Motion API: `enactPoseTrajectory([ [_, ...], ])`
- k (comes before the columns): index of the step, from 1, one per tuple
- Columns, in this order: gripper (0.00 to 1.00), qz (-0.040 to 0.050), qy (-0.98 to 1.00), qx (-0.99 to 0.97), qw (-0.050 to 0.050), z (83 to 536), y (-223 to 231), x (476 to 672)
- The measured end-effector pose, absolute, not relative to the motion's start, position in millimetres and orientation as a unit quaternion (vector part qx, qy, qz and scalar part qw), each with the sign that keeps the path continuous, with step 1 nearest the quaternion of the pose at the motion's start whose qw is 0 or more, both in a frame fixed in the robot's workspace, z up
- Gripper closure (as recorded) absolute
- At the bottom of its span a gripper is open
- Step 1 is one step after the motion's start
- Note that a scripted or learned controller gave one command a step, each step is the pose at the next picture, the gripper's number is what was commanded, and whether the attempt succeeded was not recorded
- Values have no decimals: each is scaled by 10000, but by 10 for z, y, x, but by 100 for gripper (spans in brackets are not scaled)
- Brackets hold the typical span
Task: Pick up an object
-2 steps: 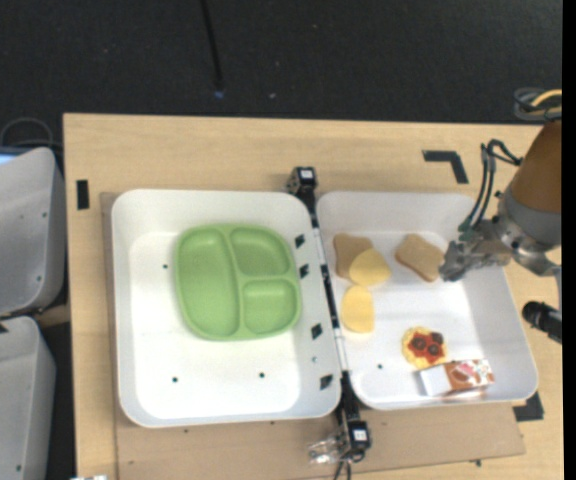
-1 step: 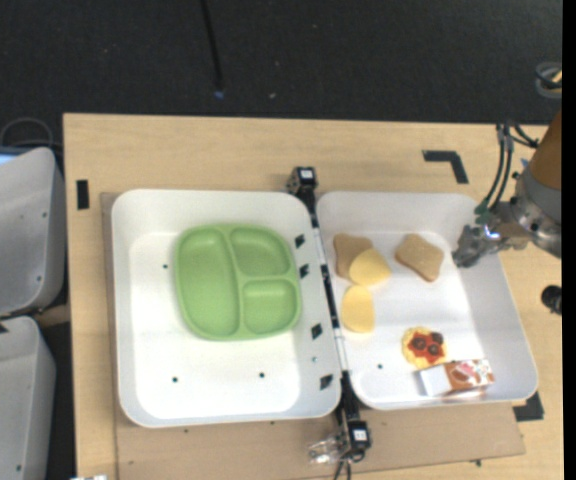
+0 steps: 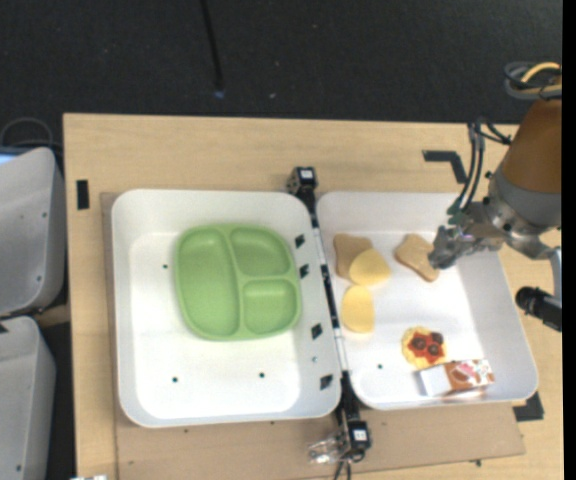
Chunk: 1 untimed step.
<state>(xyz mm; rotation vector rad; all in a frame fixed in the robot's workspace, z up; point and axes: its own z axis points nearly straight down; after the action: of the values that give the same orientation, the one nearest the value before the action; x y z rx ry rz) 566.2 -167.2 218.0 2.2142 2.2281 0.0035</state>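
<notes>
The right bin (image 3: 488, 298) holds several toy foods: a tan bread slice (image 3: 348, 251), a yellow wedge (image 3: 369, 267), a yellow piece (image 3: 358, 311), a tan cracker-like piece (image 3: 415, 255), a small pizza slice with red dots (image 3: 424, 345) and a red and white packet (image 3: 456, 377). My gripper (image 3: 446, 249) hangs low at the right end of the tan cracker-like piece, close to or touching it. Its fingertips are too dark and small to read.
The left bin (image 3: 138, 368) bears a green divided plate (image 3: 238, 281). A black clamp (image 3: 302, 180) sits at the top of the seam between the bins. The arm's grey body and orange band (image 3: 536, 158) lean over the right bin's upper right corner.
</notes>
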Motion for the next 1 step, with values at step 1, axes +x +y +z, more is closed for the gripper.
enactPoseTrajectory([
  [1,100,11,7094,7048,-1,2326,-1161,5542],
])
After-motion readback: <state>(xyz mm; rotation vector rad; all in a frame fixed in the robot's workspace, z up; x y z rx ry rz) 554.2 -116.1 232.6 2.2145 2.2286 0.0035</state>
